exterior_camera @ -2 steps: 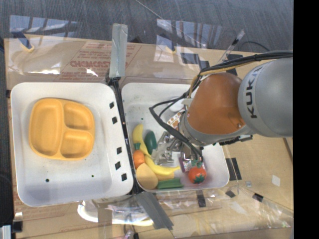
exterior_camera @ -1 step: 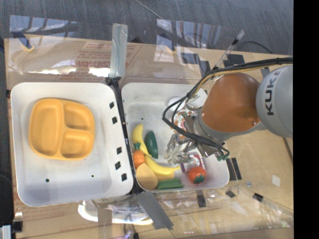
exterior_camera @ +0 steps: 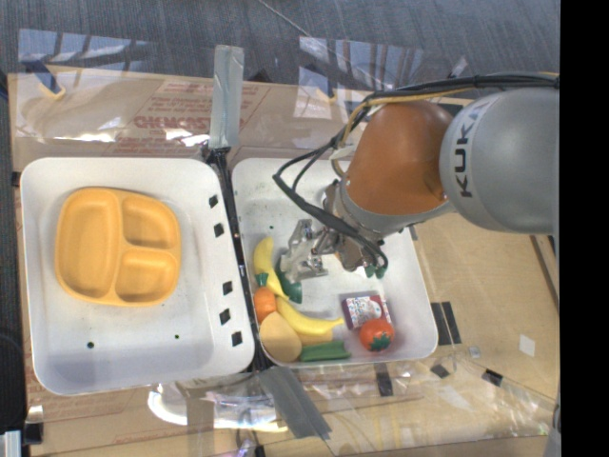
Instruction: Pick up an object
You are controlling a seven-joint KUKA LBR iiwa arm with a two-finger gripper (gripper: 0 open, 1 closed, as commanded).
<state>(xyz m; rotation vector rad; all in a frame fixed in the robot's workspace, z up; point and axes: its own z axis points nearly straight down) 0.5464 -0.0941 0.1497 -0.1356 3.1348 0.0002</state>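
- The gripper (exterior_camera: 303, 255) hung low in the right bin (exterior_camera: 411, 265), beside the pile of toy food rather than over bare floor, which suited a grab at the nearest piece.
- Whether it was spread or closed could not be told from this slanted view, and nothing showed between its tips, so I judged it empty.
- Just beside it, on the divider side, lay a small banana (exterior_camera: 265, 263) with a dark green piece (exterior_camera: 289, 290) against it.
- A little further on sat an orange fruit (exterior_camera: 265, 304), a bigger banana (exterior_camera: 309, 323), a pale yellow fruit (exterior_camera: 280, 339) and a green pod (exterior_camera: 324, 352), crowded into the corner.
- Off to the other side rested a red packet (exterior_camera: 363, 308) and a tomato (exterior_camera: 377, 334).
- Farthest away, in the left bin (exterior_camera: 114, 336), a yellow divided plate (exterior_camera: 118, 246) lay untouched, well apart from the work.
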